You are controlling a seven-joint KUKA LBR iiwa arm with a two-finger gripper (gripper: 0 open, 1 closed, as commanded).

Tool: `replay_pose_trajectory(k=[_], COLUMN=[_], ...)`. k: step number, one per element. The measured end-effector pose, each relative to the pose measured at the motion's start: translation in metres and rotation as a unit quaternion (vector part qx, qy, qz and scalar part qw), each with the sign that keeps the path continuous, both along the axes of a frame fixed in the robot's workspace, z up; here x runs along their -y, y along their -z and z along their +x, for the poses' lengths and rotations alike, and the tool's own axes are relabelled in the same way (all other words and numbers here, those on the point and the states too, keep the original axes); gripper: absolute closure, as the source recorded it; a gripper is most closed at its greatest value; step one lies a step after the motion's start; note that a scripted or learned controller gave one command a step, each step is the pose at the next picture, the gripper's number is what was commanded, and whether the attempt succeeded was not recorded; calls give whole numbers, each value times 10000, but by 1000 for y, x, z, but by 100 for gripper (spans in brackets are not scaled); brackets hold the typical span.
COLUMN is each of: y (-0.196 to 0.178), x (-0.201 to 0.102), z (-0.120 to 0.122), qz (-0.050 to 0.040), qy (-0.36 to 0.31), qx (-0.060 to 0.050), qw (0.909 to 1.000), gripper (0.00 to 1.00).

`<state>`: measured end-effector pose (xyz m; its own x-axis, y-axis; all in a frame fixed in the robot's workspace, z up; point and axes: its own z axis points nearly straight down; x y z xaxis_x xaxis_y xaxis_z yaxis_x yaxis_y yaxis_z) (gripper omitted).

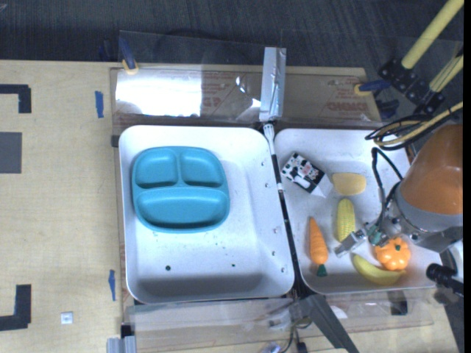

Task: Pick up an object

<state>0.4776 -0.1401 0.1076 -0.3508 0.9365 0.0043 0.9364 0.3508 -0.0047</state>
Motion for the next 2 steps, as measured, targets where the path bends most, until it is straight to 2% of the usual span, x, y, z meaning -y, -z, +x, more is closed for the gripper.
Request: replay_pose_trajectory(k=[1,2], y=[-81,-28], x=[-46,-8], z=[37,18], qz=[-9,-7], qy=[242,-378], qx=[62,17], qw=[9997,9993], gripper=[0,0])
